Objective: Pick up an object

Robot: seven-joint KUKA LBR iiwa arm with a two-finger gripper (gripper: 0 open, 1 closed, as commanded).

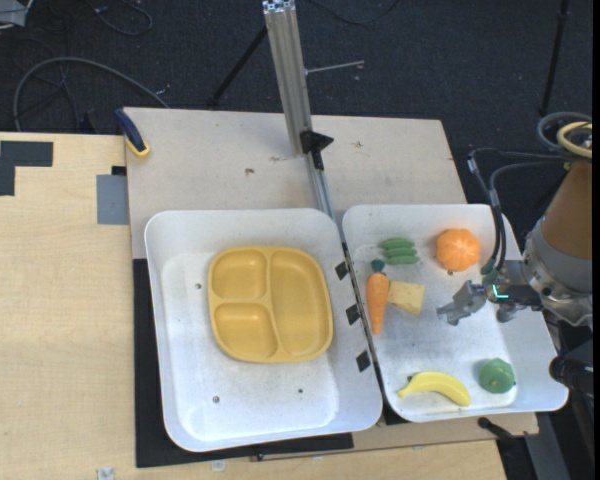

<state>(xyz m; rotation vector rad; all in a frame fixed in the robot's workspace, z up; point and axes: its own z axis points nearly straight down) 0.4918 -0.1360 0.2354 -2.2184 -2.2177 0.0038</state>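
Orange [458, 249] in right bin [540, 393], claw [460, 307] hovering just below it

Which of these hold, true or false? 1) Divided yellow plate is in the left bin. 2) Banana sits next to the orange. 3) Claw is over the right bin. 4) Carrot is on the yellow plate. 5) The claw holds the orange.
1) True: the yellow plate lies in the left bin.
2) False: the banana lies near the front of the right bin, beside the green fruit; the orange is toward the back.
3) True: the claw is above the right bin's floor.
4) False: the carrot lies in the right bin, by its left wall.
5) False: the orange sits apart from the claw.
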